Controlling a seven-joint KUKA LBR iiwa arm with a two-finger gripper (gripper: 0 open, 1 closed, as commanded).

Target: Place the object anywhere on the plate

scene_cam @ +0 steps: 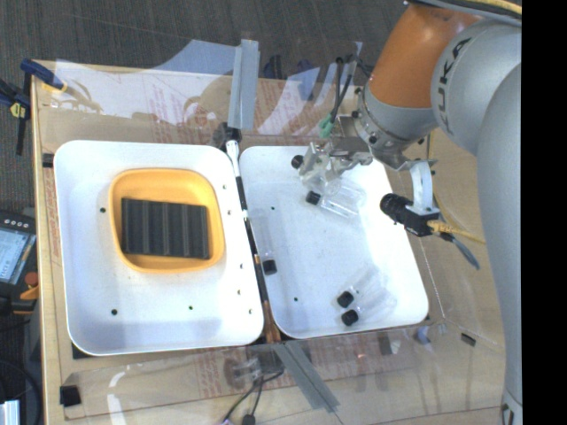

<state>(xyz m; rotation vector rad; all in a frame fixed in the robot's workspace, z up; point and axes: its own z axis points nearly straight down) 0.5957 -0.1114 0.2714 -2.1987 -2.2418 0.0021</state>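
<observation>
A: Which step is this?

B: The pickup. The end effector [326, 168] is low over a clear bottle [337, 198] near the right bin's [301, 282] far edge; its grip can't be told.

A: And next?

B: Probably lifting it across to the yellow plate [164, 189] in the left bin [80, 264]. The arm [425, 60] slants down from the right.

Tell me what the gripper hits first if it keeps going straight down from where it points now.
Most likely the clear plastic vial with a black cap lying in the right white bin, which sits right under the gripper. Depth is hard to judge from this slanted view.
</observation>
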